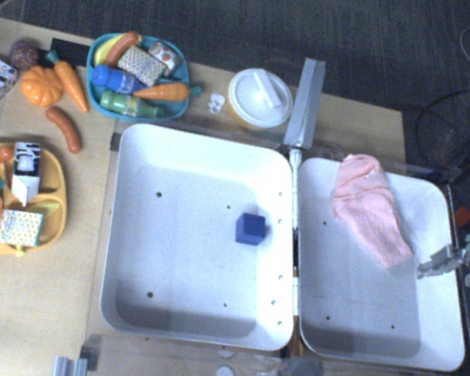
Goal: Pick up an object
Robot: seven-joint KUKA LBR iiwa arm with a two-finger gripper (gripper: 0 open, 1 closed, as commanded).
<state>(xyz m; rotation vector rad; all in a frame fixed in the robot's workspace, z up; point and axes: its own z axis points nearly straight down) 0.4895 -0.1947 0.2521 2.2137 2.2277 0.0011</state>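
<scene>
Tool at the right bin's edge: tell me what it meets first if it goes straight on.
Pointing leftward, the tool would probably first meet the pink cloth, whose lower end lies just ahead; height is unclear, so it might pass above.

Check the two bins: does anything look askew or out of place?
Only the pink cloth: it lies crumpled in the right bin, its top edge riding over the far rim. The blue cube sits flat in the left bin.

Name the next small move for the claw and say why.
Probably move the claw up and to the view's left, over the pink cloth. The claw sits at the right bin's right edge with nothing between its fingers, and the cloth is the nearest object; the blue cube lies in the other bin.
</scene>
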